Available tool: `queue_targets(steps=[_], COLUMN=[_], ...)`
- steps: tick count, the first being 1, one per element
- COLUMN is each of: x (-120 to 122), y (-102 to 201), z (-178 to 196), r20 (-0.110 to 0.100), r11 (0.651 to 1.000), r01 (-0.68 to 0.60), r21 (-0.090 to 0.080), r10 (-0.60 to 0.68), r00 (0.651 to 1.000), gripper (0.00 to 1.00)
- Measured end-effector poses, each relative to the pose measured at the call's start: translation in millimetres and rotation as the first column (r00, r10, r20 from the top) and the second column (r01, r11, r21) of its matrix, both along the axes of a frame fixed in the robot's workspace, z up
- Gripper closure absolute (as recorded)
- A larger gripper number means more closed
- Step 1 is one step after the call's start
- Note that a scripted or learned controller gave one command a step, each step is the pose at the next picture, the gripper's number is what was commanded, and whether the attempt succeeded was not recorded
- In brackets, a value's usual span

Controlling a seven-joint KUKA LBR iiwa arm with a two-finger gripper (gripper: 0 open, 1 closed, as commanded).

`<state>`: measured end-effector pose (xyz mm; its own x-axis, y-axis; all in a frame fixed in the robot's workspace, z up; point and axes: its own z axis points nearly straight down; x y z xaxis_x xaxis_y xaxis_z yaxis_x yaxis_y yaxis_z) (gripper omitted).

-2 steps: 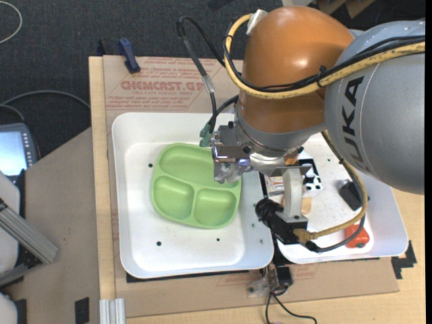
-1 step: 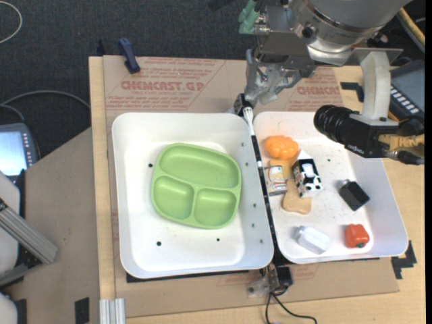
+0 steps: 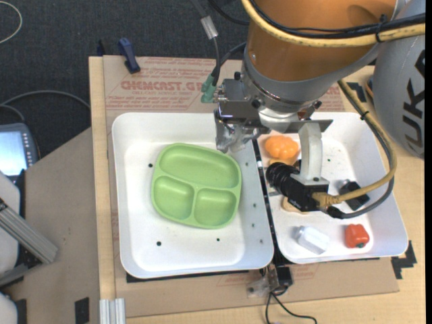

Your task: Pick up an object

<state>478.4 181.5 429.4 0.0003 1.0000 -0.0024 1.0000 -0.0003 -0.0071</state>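
My gripper (image 3: pixel 234 139) hangs below the big orange-banded wrist, over the divider between the two bins, at the top right corner of the green divided plate (image 3: pixel 196 184). That plate lies flat in the left bin (image 3: pixel 135 248). In the right bin (image 3: pixel 385 248) an orange rounded object (image 3: pixel 282 148) sits just right of the gripper. A red object (image 3: pixel 356 235) and a small white-grey block (image 3: pixel 310 239) lie near the front. A tan item (image 3: pixel 291 205) is partly hidden under the black cable.
A black hose and yellow cable (image 3: pixel 317 198) from the arm drape across the right bin's middle. The arm's body covers the back of the right bin. A blue clip (image 3: pixel 128 54) lies on the cardboard behind the bins.
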Motion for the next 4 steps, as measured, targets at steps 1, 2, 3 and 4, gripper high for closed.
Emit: queue_targets(steps=[1,2,3,4], x=[0.2,1.3,1.7,2.2], y=[-61.3,-59.1,-58.6,-58.0], z=[-82.0,-68.7,-58.8,-48.7], r20=[0.001,0.01,0.011,0.012], r11=[1.0,1.0,1.0,1.0], r01=[0.003,0.0,0.001,0.0], r21=[0.001,0.003,0.003,0.004], r10=[-0.003,0.0,-0.001,0.0], r00=[1.0,1.0,1.0,1.0], gripper=[1.0,1.0,1.0,1.0])
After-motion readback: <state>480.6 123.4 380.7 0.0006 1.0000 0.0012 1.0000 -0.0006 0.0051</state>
